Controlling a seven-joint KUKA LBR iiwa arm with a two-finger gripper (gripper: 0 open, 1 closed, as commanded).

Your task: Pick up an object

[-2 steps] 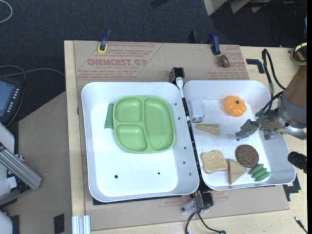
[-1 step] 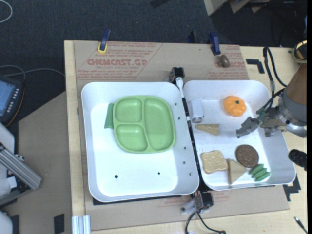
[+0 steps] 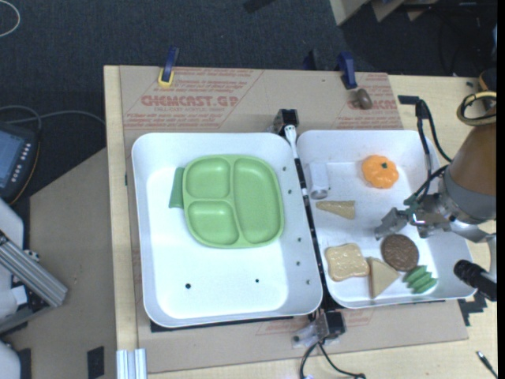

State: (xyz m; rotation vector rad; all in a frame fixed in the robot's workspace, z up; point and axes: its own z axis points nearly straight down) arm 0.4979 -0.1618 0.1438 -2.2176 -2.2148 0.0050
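Inspecting from the left edge of the bench [image 3: 118,212]: the left bin [image 3: 158,283] carries a green divided plate [image 3: 233,200] near its middle, well apart from the arm and of no present concern.

The right bin [image 3: 347,290] holds the candidates. Going rightward: a small grey cup-like item [image 3: 319,181] by the inner wall, a pale wedge [image 3: 338,208], a slice of toast [image 3: 346,261] touching a tan triangular piece [image 3: 382,276], an orange pumpkin-like toy [image 3: 379,171] toward the far edge, a brown round patty [image 3: 400,252], and a green piece [image 3: 420,279] at the near right corner.

The gripper [image 3: 394,221] hovers just above and beside the patty; its fingers appear spread, with nothing between them, so it is released.

Risks, as judged:
- The patty lies flat and low; fingers may skid over it or close on air.
- The tan piece and green piece crowd the patty on its near side, so a descent slightly off could nudge them or trap two items at once.
- Cables near the wrist hang close to the bin's right wall and may snag.
- The pale wedge lies near the gripper's left finger and could be pushed.
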